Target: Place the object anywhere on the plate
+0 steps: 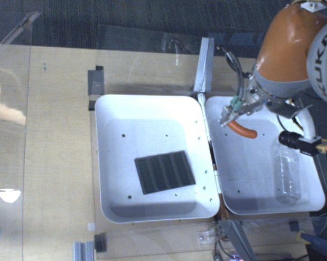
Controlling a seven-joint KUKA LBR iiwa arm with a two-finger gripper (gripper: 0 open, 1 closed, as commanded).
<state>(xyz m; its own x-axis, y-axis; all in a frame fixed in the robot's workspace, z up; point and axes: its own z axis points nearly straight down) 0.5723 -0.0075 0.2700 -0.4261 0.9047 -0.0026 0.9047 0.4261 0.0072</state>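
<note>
The left bin (114, 118) holds a dark ribbed plate (165, 172), lying flat a little toward five o'clock of the bin's middle, with bare white floor all round it. Nothing rests on the plate, so the placing is not yet done.

In the right bin (250, 197) an orange sausage-shaped object (244, 129) sits near the eleven o'clock corner. The gripper (232, 113) is just above it, at about eleven o'clock from it, its tip close to or touching the object's left end. I cannot tell from this angle how the jaws stand, nor whether the object is between them. A clear plastic bottle (287, 173) lies lengthwise along the bin's three o'clock side, well apart from the orange object.

I judge the step in hand to be the pick-up. Next, the arm needs a sure hold on the orange object, then a lift over the wall between the bins and a carry toward eight o'clock, to the plate.
</note>
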